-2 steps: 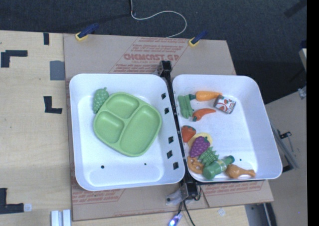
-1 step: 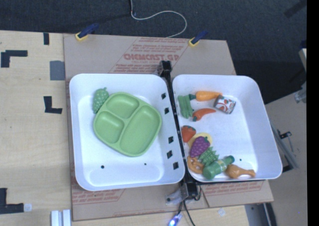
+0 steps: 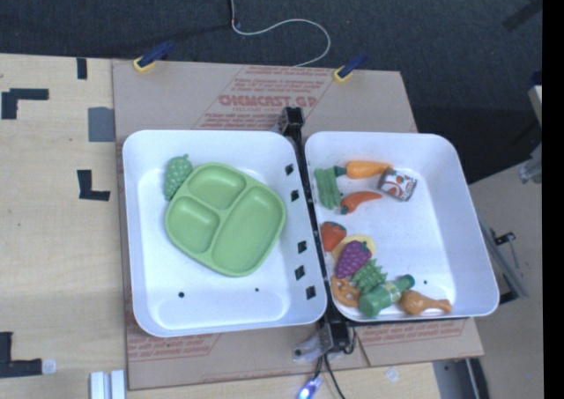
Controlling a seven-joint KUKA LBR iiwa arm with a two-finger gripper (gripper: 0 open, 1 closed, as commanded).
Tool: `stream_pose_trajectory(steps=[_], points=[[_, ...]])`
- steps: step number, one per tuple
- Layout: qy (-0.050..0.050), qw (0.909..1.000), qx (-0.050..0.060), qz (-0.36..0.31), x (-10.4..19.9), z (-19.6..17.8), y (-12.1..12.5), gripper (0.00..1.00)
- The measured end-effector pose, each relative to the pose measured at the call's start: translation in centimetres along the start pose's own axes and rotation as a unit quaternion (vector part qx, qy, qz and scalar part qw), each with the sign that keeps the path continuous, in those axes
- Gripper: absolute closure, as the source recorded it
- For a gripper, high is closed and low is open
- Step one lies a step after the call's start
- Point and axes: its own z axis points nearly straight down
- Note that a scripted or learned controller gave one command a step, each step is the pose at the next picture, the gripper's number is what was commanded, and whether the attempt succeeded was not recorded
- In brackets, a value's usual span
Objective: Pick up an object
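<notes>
The pincer's state, apart or together, cannot be told from this view. By the rig's layout it comes in from the right side of the view, so the right bin is the nearer of the two, and everything worth grasping lies leftward from that approach.

The small can lies furthest right in the upper part of that bin, on its side and tilted a little, with bare white floor to its right. Touching it on the left is an orange carrot, its long axis running roughly left to right. Below the carrot an orange-red pepper lies slanting, and further left, against the divider, is a green pod-like vegetable.

Along the bin's lower left the toys crowd together: a red piece, a purple grape bunch on something yellow, a leafy green piece, a green item and an orange gourd-like piece just beside it, near the front wall.

The left bin holds a green divided plate with a green grape bunch touching its upper left edge; both sit well apart from the right side.

In my judgement the can or the gourd-like piece suits a first try, each having open floor on its right. The surface under the bins carries a cardboard sheet
</notes>
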Motion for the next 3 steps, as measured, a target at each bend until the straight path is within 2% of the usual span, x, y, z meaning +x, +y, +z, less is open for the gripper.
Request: stream_pose_trajectory(steps=[2, 3], points=[[0.000, 1.0000, 0.000, 0.000, 0.0, 0.8, 0.0, 1.00], [-0.003, 1.0000, -0.008, -0.002, 0.9, -12.0, 3.0, 1.00]])
